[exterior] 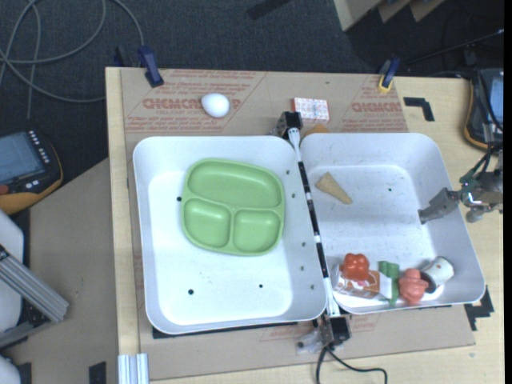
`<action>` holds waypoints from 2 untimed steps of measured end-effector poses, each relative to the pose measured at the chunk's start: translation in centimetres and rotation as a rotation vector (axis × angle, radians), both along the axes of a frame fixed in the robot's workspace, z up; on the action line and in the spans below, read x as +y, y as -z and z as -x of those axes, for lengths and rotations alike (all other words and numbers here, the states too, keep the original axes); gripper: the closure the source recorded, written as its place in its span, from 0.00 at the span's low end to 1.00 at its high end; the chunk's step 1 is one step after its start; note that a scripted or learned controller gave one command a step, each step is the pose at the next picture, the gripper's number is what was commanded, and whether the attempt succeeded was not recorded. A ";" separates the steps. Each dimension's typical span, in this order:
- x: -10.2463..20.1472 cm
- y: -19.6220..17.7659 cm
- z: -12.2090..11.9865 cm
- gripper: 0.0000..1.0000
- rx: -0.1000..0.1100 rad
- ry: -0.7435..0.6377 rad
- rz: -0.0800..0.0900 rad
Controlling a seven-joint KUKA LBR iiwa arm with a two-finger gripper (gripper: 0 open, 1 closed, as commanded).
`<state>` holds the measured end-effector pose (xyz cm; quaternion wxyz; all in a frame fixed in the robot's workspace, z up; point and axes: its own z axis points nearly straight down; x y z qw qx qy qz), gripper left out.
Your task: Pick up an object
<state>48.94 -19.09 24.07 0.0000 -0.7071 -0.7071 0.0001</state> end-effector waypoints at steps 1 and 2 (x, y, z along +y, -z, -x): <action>8.7 6.9 -1.6 0.00 0.002 -0.001 -0.001; 9.8 12.9 1.1 0.00 0.002 0.001 -0.001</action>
